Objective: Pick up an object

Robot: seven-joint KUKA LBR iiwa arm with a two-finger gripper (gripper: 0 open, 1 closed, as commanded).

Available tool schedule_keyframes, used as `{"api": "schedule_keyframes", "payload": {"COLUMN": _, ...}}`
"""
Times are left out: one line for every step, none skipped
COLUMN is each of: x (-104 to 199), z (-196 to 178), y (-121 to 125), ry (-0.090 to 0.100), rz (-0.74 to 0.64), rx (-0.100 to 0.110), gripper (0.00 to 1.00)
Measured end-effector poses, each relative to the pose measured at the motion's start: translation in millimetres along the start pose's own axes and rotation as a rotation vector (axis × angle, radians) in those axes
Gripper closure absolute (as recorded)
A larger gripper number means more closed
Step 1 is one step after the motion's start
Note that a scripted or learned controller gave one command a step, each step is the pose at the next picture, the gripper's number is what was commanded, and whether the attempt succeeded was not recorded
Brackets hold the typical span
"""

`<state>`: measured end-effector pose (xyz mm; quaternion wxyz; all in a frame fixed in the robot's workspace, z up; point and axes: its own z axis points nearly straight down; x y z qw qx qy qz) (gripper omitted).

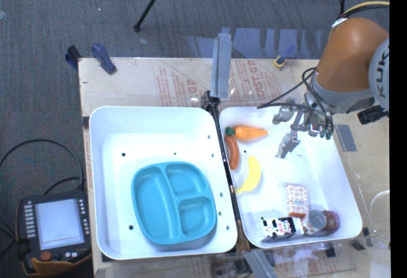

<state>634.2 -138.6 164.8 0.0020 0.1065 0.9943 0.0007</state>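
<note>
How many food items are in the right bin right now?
6, perhaps: carrot and sausage at the left wall, banana below, snack pack, carton and a round item near the front; more may hide beneath.

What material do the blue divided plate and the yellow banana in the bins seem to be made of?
The blue divided plate looks like moulded plastic with a smooth, matte finish: one even colour, rounded compartment ridges. The yellow banana is probably a plastic toy, judging by its uniform, spotless colour, though this view cannot rule out real fruit.
</note>
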Motion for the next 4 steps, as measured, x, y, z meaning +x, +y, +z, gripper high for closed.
{"api": "schedule_keyframes", "payload": {"x": 7, "z": 78, "y": 29, "ry": 0.007, "rz": 0.021, "rx": 0.001, "gripper": 0.00}}
{"api": "schedule_keyframes", "payload": {"x": -6, "z": -24, "y": -34, "ry": -0.002, "rz": 0.080, "rx": 0.001, "gripper": 0.00}}
{"api": "schedule_keyframes", "payload": {"x": -1, "z": -108, "y": 6, "ry": -0.002, "rz": 0.115, "rx": 0.000, "gripper": 0.00}}
{"api": "schedule_keyframes", "payload": {"x": 4, "z": -115, "y": 42, "ry": -0.001, "rz": 0.014, "rx": 0.000, "gripper": 0.00}}
